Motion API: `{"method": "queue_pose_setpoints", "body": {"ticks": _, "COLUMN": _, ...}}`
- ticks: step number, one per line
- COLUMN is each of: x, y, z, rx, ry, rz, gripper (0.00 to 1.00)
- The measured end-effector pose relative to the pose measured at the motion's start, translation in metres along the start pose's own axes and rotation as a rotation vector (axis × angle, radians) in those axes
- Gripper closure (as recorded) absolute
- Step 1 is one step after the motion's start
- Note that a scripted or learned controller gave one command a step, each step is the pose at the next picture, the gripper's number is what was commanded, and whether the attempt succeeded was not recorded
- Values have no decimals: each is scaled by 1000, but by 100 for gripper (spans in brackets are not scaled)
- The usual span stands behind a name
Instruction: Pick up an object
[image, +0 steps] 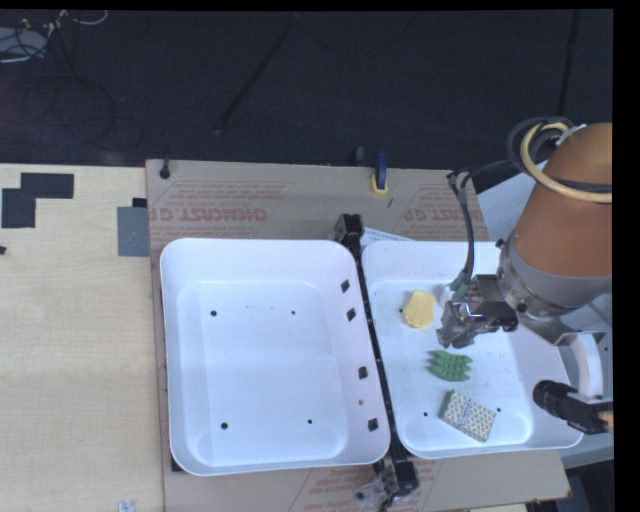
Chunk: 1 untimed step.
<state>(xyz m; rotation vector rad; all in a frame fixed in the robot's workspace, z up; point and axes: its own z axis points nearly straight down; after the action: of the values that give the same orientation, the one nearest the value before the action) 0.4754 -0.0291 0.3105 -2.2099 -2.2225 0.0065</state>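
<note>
Your gripper (458, 333) hangs low over the right bin (400, 420), reaching in from the arm's grey and orange bulk (565, 225) on the right. You can't tell from this slant how its jaws are set, and nothing shows pinched there. Use the gripper as landmark. Just below it lies a green knobbly piece (450, 365), close to the tip or touching; you can't tell which. Just left of the gripper sits a yellow block (419, 309), near but apart. Further below, past the green piece, a flat speckled pad (469, 415) with a green edge lies tilted near the bin's front wall. All three things rest on the right bin's floor; any of them could be your pick, none is lifted. Well left of the gripper, the left bin (180, 400) shows only small dark dots on its white floor. Both bins sit side by side on a brown board (250, 195), touching along black clips (360, 345).
</note>
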Motion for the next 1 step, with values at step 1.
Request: {"method": "queue_pose_setpoints", "body": {"ticks": 1, "x": -83, "y": -1, "z": 15, "rx": -2, "ry": -3, "rz": 13, "gripper": 100}}
